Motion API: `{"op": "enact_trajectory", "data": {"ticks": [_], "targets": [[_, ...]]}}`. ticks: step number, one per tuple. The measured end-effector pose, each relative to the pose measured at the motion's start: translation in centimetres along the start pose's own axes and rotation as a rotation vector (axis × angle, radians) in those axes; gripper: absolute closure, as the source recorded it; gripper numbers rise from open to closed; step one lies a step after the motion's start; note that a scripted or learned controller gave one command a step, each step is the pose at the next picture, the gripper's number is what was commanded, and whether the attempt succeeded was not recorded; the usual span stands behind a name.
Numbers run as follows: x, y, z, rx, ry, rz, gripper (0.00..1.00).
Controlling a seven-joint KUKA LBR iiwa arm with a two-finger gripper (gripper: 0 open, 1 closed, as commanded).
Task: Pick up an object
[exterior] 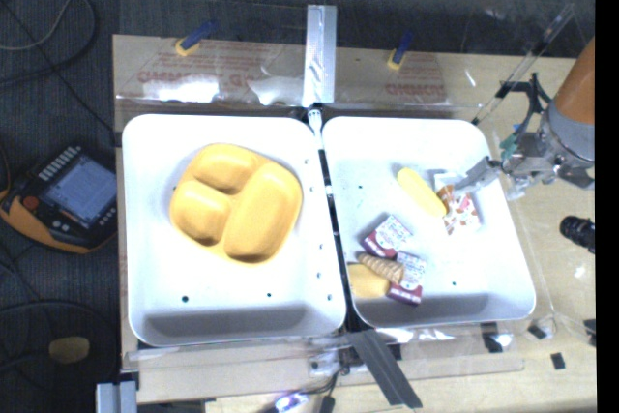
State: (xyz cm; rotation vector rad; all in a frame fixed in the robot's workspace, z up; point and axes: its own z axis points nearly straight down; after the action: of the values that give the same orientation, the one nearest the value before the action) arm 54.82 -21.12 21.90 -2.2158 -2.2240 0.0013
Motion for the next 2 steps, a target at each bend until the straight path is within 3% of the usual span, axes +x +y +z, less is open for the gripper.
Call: {"op": "enact_trajectory", "data": {"ticks": [1, 2], "targets": [[0.45, 6.27, 12.16, -0.002, -0.002, -0.041, 0.00], [0.53, 6.24, 11.39, 0.002, -0.003, -0.044, 1.00]]}}
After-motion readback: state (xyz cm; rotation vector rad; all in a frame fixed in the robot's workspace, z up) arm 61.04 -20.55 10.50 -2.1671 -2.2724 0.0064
